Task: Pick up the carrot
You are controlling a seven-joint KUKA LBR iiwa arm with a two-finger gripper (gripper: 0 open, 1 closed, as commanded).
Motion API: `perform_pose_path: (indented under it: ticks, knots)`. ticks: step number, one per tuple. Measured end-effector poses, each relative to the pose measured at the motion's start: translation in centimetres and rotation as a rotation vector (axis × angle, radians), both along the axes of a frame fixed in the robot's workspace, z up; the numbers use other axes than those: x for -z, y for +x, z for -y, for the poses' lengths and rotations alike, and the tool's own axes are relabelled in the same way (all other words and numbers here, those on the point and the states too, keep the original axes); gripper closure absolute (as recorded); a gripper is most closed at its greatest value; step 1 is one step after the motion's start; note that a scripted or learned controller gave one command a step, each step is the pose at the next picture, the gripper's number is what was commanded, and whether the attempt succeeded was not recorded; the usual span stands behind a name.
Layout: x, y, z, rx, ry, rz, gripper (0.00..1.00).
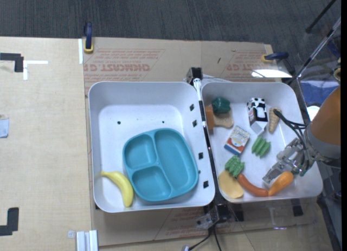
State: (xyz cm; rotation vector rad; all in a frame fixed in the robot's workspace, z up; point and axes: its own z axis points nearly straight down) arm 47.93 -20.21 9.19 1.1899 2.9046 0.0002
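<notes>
The carrot [281, 182] is a short orange piece lying tilted near the front right corner of the right bin [307, 191]. My gripper [284, 169] reaches in from the right and hangs directly over the carrot, its grey tip touching or almost touching the carrot's upper side. The arm's orange band [331, 122] shows at the right edge. Whether the carrot is gripped cannot be made out.
A red-orange sausage [250, 186] curves right beside the carrot's left end, next to a yellow slice [230, 186] and green vegetables [235, 165]. Further back lie a small box [237, 140], green beans [261, 146] and a black-and-white carton [256, 110]. The left bin [108, 103] holds a teal divided plate [160, 164] and a banana [122, 185].
</notes>
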Motion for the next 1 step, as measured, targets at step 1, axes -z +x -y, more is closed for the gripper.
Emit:
perform_pose_path:
  ticks: [1]
  knots:
    - [-0.96,0.26,0.09,0.002,-0.003,0.007,1.00]
